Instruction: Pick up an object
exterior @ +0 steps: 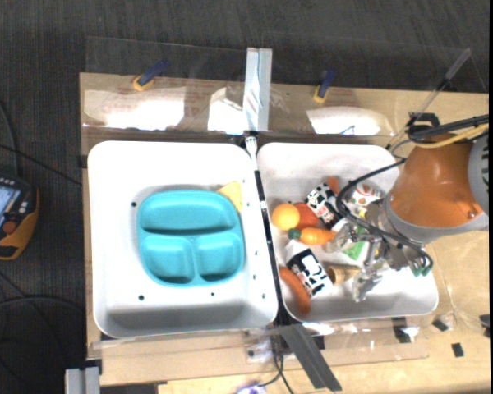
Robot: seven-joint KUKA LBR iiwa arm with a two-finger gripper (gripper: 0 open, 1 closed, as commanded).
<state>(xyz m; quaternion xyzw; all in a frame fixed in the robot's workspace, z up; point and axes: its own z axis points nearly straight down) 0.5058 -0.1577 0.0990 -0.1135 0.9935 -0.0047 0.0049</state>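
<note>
A: Start with the big things. Why two bins on the tabletop [464, 245]?

B: I judge one is source and one is destination. The left bin [115, 220] carries a turquoise divided tray [189, 236] lying flat in its middle, with a yellow piece [231, 192] tucked at the tray's upper right corner against the bin wall. The right bin [312, 158] carries the heap of small toys, so any pick comes from there.

A: And the arm?

B: The arm [435, 189] reaches in from the right, its orange band over the right bin's far side, cables looping across it. It is low over the heap, which suits a descent for a grasp.

A: Is the hand on anything?

B: The hand [368, 281] sits near the bin's lower right, just beside the toys. Whether it is released or clenched, I cannot tell; wires and brackets clutter it, and I see no toy between its tips.

A: Which toys are nearest?

B: A green piece [353, 250] is close by it. Further left lie a black-and-white cow-patterned toy [309, 271], an orange carrot-like toy [315, 236] and a yellow-orange ball [285, 216], crowded and touching, likely to shift if nudged.
</note>
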